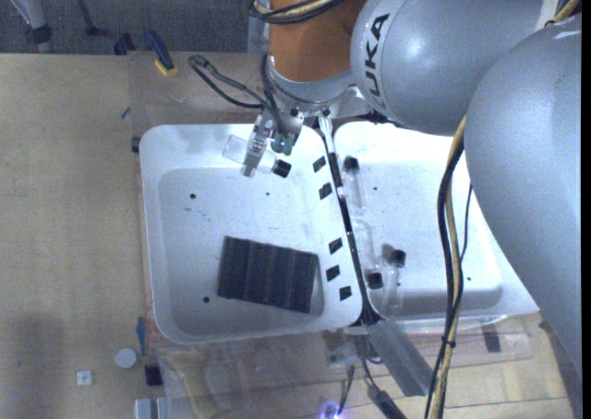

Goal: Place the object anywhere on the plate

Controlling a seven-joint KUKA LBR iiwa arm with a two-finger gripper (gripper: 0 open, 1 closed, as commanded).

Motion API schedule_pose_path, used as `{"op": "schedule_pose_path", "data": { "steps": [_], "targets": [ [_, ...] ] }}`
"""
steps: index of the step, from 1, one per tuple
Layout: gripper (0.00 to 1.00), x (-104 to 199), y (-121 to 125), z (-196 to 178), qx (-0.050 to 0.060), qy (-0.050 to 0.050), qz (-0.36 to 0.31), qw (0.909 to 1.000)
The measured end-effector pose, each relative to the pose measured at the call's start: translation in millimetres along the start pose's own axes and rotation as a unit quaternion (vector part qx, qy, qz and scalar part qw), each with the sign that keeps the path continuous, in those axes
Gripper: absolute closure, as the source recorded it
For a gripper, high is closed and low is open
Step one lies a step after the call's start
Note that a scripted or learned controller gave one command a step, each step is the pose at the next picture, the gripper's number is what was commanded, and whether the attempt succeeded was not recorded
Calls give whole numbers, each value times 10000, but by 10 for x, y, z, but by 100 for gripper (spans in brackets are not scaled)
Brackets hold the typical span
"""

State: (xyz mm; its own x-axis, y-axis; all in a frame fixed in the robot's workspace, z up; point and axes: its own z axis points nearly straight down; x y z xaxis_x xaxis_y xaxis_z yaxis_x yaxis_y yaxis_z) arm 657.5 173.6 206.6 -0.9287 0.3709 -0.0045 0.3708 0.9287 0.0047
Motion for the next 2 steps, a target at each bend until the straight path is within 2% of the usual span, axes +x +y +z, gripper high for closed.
{"op": "schedule_pose_path", "data": {
  "steps": [1,2],
  "targets": [
    [100,264,467,-916,7,6,495,9988],
    [100,449,376,-991,38,22,2392,9710]
  ]
}}
